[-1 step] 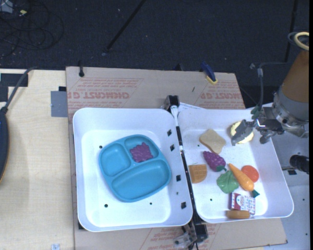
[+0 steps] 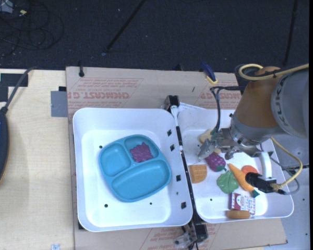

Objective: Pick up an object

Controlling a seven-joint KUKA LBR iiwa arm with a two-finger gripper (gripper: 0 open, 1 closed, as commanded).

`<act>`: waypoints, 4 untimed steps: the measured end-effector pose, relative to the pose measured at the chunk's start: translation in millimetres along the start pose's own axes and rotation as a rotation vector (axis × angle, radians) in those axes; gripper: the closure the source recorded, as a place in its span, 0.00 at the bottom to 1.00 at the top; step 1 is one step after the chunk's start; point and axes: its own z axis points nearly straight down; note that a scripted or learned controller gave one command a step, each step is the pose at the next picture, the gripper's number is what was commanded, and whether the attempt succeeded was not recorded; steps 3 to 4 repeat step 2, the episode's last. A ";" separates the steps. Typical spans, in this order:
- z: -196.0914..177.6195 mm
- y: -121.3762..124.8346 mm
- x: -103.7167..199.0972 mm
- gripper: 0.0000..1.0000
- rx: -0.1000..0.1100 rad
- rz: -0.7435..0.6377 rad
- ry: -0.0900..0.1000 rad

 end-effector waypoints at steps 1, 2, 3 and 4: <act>46.2 -2.3 -22.1 0.00 -0.013 0.005 -0.002; 34.3 -1.6 -22.0 1.00 -0.014 0.007 0.000; 34.3 -1.6 -22.0 1.00 -0.014 0.007 0.000; 34.3 -1.6 -22.0 1.00 -0.014 0.007 0.000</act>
